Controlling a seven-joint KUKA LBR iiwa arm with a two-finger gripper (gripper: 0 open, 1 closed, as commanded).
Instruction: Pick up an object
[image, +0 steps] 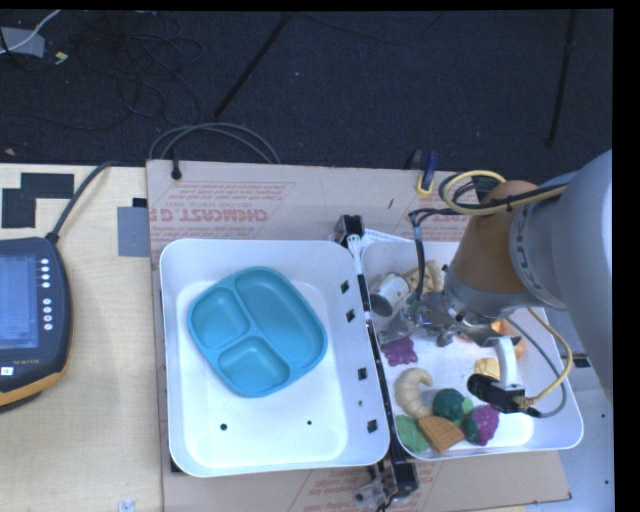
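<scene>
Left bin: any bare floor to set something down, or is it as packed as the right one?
Left bin: bare white floor along its near edge, below the blue divided plate, plus a strip between the plate and the divider wall. Right bin is crowded: croissant, green piece, purple grapes, cracker cluster near; the arm covers its far half.

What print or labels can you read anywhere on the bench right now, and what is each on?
Red print on the cardboard sheet behind the bins: upside down and mirrored here, too blurred to quote.
Fainter red print on the cardboard at the front edge: unreadable.
Pendant screen at left: too small to read.
</scene>
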